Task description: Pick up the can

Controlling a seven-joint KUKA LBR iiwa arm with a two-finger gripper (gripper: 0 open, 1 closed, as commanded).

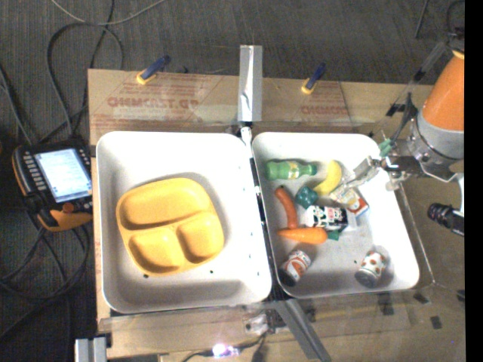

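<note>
We see two cans lying on their sides along the near edge of the right bin (pixel 407 225): one can (pixel 296 265) at its near-left corner and another can (pixel 371 268) toward the near-right, both apart from the toy-food clutter. The gripper (pixel 361 173) hangs over the banana (pixel 330 176), well short of either can; we cannot tell its state.
</note>
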